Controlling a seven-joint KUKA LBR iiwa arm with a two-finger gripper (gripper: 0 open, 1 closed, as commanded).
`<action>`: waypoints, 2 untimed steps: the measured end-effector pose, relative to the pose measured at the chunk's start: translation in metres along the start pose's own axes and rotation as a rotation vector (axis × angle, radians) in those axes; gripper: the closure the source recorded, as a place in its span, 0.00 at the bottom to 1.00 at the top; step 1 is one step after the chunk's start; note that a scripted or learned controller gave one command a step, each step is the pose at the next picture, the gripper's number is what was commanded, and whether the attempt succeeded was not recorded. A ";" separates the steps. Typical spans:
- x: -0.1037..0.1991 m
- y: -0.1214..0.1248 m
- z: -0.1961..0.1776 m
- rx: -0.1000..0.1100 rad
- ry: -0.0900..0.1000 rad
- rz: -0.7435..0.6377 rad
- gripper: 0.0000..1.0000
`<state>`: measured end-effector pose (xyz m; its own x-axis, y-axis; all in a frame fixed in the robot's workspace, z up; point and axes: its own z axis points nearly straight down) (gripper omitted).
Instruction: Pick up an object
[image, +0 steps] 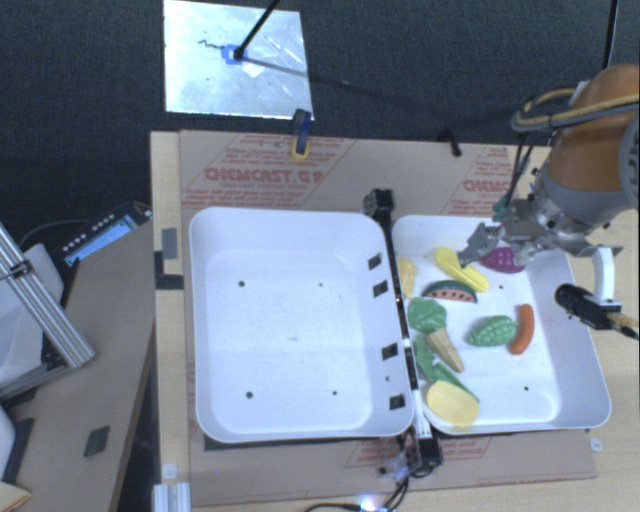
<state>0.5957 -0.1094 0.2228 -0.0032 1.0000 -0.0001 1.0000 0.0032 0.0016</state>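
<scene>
Purple toy (503, 261) lies just beside the gripper (487, 243), whose grip I cannot tell.

Left bin (290, 320) open; right bin (570, 350) crowded.

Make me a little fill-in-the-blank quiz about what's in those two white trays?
1. All the toy food lies in the ___ bin.
2. The carrot is coloured ___.
3. The watermelon slice lies just below the ___ banana.
4. The gripper hovers beside the ___ toy.

Missing words: right; orange; yellow; purple
</scene>
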 end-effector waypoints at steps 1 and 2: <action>0.000 0.001 -0.011 -0.003 0.000 -0.002 1.00; -0.102 0.075 0.034 -0.006 -0.006 0.005 1.00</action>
<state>0.6707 -0.2111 0.1891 0.0023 1.0000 -0.0058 1.0000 -0.0023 0.0075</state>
